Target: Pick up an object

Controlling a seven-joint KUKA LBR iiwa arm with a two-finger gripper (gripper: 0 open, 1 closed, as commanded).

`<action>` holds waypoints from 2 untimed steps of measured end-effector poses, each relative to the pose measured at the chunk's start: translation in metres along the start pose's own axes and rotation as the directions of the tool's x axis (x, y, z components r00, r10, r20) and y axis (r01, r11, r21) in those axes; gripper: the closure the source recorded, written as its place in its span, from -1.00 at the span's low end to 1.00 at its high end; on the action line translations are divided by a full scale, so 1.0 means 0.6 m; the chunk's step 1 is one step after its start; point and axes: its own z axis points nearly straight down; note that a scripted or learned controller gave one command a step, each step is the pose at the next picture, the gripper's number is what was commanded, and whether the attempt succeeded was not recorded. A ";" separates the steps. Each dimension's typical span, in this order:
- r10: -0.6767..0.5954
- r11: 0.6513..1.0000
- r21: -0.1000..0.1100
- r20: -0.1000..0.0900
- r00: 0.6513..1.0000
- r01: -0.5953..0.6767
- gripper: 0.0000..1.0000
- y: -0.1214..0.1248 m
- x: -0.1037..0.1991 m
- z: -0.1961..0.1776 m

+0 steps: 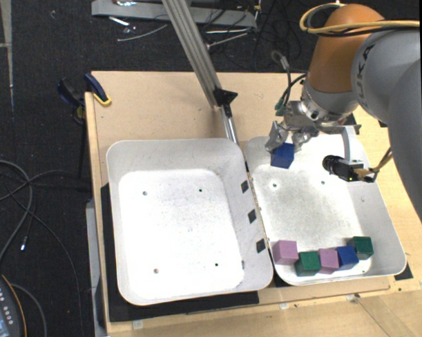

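Aloft, metal hand [285,142] closed around a smooth blue cube [283,156] above the speckled right bin [378,214].

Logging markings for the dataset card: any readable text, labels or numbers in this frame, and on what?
No text reads clearly.
Arm: dark lettering on the grey link beside the orange band, cut off and blurred, unreadable.
Device at the bottom left corner: lit screen, too small to read.
Blocks, bins: no markings seen.

Arm [394,68] cropped at right edge
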 end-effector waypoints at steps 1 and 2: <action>0.004 1.000 0.003 0.001 1.000 -0.004 1.00 0.004 -0.014 0.018; -0.006 1.000 0.003 -0.004 1.000 0.006 1.00 -0.028 0.111 -0.008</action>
